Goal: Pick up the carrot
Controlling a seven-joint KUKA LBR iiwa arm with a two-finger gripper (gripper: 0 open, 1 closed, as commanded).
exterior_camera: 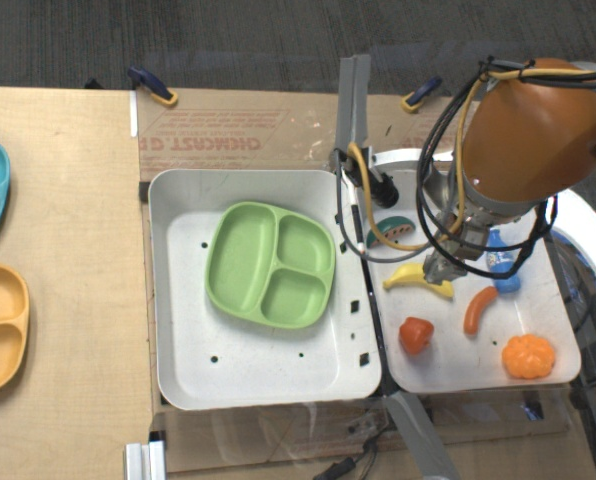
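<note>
low at the front of the right bin (568, 368) sit an orange ball (529, 356) and tomato (415, 335), the carrot (479, 309) just behind; my gripper (446, 268) over the banana (419, 279), grip state unclear, may grab that.

Arm (538, 138) enters from right, orange band uppermost, bent steeply downward. Black and yellow cables (448, 168) loop around wrist. Claw (446, 266) points down, low at the end of the wrist, seen from above.
</note>
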